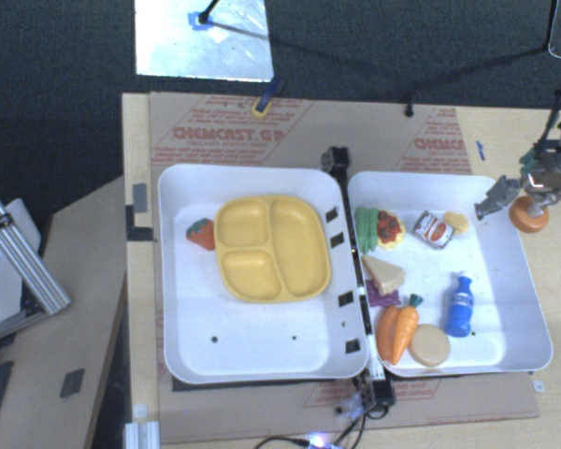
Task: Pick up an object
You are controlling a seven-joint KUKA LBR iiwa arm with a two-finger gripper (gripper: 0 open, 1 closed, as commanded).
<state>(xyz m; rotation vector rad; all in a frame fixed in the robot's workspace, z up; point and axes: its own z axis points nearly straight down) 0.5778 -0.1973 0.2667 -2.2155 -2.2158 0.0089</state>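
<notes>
Nothing is being held at the moment. The pickable stuff is all being kept in the right bin (519, 279): a blue bottle (460, 305), a carrot (397, 330), a round tan disc (430, 346) touching the carrot, a sandwich wedge (383, 273), a green pod (366, 228), a pizza-looking piece (390, 228) and a small red packet (434, 229). The gripper (498, 196) is being parked over that bin's far right rim, apart from everything; whether it's spread or closed can't be told. A yellow divided plate (269, 249) and a strawberry (201, 233) are sitting in the left bin (182, 344).
</notes>
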